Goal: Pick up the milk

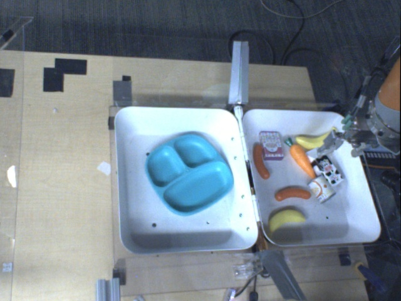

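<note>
Overhead, the gripper (pixel 339 139) hung at the right bin's (pixel 360 231) far right corner, its fingers parted a little and closed on nothing, one dark fingertip just beside the end of the banana (pixel 312 140). It touched no item that could be made out. The milk (pixel 326 178), a small white carton with a black-and-white patch, lay on its side toward the right of that bin, near the carrot (pixel 302 160) and just right of a sausage (pixel 292 194). A second sausage (pixel 260 161) lay along the bin's left wall, below a small pink-labelled packet (pixel 271 145). A yellow-green round fruit (pixel 287 219), perhaps an apple, sat toward the near edge. The left bin (pixel 135 227) held a blue divided tray (pixel 189 172), tilted across its middle.
</note>
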{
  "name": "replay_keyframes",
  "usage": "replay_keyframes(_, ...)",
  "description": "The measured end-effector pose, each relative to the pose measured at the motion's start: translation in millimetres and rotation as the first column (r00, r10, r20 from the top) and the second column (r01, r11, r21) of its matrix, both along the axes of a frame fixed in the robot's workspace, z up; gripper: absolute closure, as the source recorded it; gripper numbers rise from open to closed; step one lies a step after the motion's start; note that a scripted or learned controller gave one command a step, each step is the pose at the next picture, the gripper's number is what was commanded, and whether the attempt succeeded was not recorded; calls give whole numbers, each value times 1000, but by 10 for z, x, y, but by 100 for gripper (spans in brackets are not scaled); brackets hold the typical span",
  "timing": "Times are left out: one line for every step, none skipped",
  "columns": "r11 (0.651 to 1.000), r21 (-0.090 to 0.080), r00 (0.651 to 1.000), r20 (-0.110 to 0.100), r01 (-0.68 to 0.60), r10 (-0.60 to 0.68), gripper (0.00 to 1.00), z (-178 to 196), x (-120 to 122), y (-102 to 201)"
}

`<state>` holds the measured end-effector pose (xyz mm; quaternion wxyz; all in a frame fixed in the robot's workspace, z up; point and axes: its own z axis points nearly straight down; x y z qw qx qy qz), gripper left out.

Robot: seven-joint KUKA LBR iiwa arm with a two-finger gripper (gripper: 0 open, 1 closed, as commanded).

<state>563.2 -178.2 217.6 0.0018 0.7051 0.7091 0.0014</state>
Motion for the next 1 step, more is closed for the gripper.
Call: replay_keyframes(999,-1,999,1,-35,35,0,-1155,-151,-271)
